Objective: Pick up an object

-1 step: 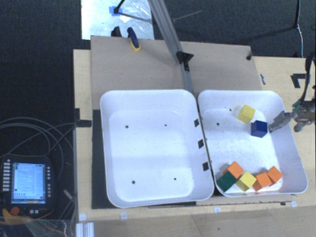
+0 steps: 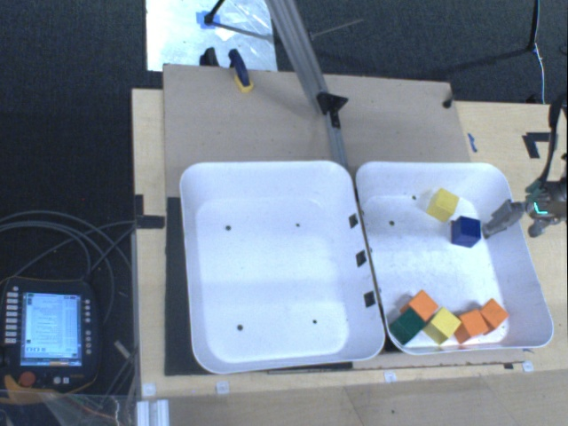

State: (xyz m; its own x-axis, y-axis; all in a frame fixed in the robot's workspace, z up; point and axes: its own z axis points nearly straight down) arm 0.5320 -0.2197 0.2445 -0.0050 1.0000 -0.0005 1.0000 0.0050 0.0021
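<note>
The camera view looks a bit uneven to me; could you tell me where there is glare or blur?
In the camera view, the shiny sheet at the top is blown out by glare; the left bin shows a bright washed band across its floor; the hand at the right edge is soft and hard to read; the blocks, such as the blue block, stay fairly crisp.

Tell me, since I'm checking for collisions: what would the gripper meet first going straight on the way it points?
Probably the dark blue cube: the gripper points left toward it, though height above the right white bin is unclear.
</note>
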